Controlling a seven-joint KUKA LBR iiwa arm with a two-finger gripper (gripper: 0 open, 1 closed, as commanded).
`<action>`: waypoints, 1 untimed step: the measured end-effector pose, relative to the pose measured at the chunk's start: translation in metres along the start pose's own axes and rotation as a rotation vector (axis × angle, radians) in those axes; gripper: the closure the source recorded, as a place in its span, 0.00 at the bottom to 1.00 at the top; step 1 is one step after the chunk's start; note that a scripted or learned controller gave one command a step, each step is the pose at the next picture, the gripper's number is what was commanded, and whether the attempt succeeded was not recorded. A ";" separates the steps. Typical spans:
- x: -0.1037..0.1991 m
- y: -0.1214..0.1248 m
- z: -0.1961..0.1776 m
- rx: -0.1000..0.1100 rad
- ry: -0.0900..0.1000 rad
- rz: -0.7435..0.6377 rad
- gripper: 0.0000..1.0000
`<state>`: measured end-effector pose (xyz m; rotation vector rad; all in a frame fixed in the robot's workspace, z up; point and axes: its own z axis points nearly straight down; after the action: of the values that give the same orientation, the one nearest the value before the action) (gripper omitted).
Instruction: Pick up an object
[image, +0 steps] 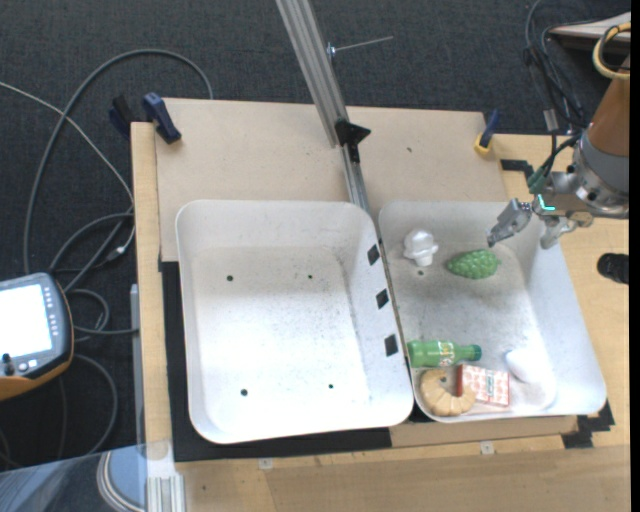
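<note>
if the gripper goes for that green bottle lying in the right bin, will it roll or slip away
Probably. The green bottle lies on its side, so its round body could roll across the smooth bin floor. It is small, so probably light and easily nudged. The donut just below it may block rolling that way.

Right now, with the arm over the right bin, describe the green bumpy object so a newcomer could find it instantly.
Start at the right bin, the one the gripper hovers over. In its far half, just below the gripper, lies the green bumpy object, next to a small white piece. Unlike the smooth green bottle at the near edge, it is oval and knobbly.
</note>
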<state>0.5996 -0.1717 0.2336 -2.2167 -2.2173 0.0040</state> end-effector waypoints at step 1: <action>0.000 0.001 -0.003 -0.005 -0.001 -0.001 0.00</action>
<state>0.6005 -0.1716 0.2364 -2.2184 -2.2218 0.0003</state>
